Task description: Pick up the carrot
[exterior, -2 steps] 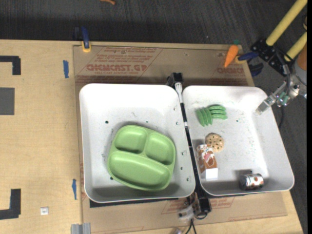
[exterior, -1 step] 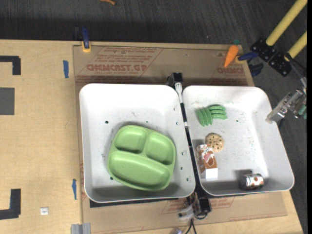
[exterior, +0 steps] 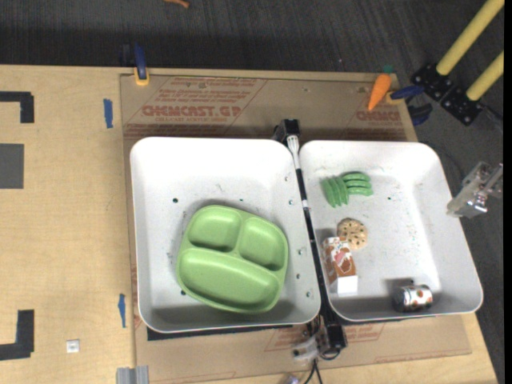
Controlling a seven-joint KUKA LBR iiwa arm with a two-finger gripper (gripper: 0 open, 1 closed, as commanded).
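Left bin (exterior: 152,214): 1 green divided tray (exterior: 234,257), tilted. Right bin (exterior: 448,214): 1 green ridged item (exterior: 348,188), 1 cookie (exterior: 351,232), 1 snack packet (exterior: 340,264), 1 small can (exterior: 412,296). 1 carrot (exterior: 379,91) lies outside both bins, on the cardboard beyond the right bin's far edge. The gripper (exterior: 474,192) sits at that bin's right rim, cut off; finger spread cannot be determined.

cam: fixed overhead | faces down, slanted | frames both white bins (exterior: 160,166) (whole bench top)
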